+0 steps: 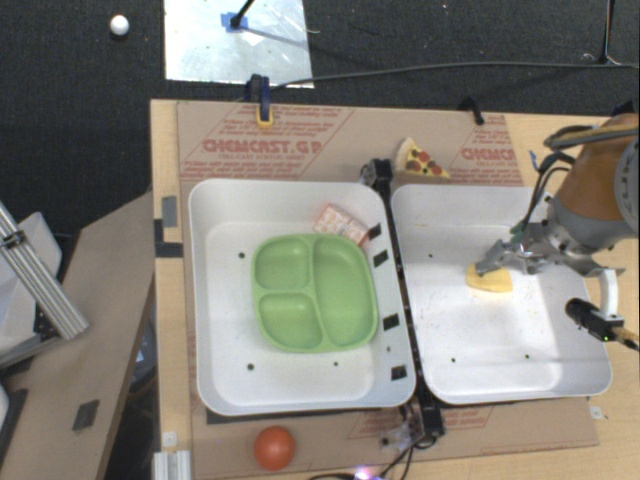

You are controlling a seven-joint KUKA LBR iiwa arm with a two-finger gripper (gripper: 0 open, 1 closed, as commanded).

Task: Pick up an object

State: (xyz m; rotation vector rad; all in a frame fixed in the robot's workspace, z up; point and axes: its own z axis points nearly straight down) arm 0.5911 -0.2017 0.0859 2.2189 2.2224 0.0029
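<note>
A small yellow object (490, 281) lies in the right bin (470, 368), near its middle right. My gripper (503, 259) hangs right over the object's upper edge, reaching in from the right. In the left bin (215, 368) sits a green divided plate (314, 292) with a small pink packet (343, 224) just behind it.
A toy pizza slice (421, 159) lies on the cardboard behind the bins. An orange ball (274, 447) rests on the front edge of the bench. A metal plate (236, 28) and a white ball (120, 25) lie on the dark floor at the back left.
</note>
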